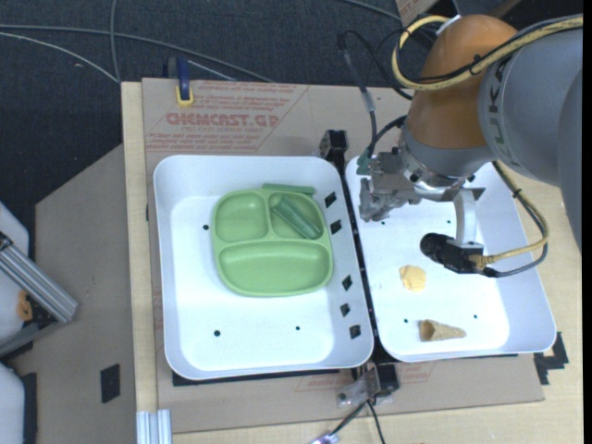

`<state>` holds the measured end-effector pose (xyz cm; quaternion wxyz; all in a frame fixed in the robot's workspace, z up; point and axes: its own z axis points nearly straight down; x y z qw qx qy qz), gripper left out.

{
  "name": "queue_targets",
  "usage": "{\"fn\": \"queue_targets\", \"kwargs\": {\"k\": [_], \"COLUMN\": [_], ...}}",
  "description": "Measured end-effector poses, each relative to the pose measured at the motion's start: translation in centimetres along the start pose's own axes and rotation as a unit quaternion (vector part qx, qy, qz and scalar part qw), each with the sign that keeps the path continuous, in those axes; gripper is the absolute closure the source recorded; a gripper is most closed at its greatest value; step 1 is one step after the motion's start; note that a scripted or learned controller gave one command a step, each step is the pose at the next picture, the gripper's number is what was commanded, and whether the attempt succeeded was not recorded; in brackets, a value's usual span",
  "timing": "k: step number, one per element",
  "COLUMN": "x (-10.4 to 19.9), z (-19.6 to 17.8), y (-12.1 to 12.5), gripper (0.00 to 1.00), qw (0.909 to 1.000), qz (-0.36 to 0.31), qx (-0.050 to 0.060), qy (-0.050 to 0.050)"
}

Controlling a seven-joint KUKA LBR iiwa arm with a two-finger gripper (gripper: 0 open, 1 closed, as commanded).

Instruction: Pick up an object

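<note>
Bench inventory, one overhead view.

Item 1: left bin (185, 276), white, shallow. Holds a green divided plate (272, 244) w/ three compartments, sitting toward the far half of the bin. A green flat piece (298, 215) lies tilted in the plate's far-right compartment; a second green strip shows at the plate's far edge.

Item 2: right bin (518, 313), white, touching the left bin along a row of black clips. Holds a yellow lump (413, 277) near centre and a tan wedge-shaped piece (441, 331) near the front edge, the two apart from each other.

Item 3: arm, grey w/ orange band, reaching in from the right over the far part of the right bin. Gripper (375, 202) sits at the far-left part of that bin, just beside the divider. Jaw state: cannot tell, metal parts too cluttered from above. Nothing seen between them.

Item 4: black cylindrical part (449, 251) w/ yellow cable, hanging off the arm between gripper and lump.

Relation: lump lies to the right of and nearer than the gripper, not touching; wedge further near-right still. Green plate is to the gripper's left, across the divider.
</note>
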<state>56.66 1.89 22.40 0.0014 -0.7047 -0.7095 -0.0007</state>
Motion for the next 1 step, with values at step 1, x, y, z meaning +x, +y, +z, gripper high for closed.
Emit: {"fn": "queue_targets", "kwargs": {"k": [1], "x": [4.59], "z": [-0.13], "y": [1.63], "gripper": [1.00], "qw": [1.0000], "qz": [0.000], "qx": [-0.001], "qy": [0.000]}}
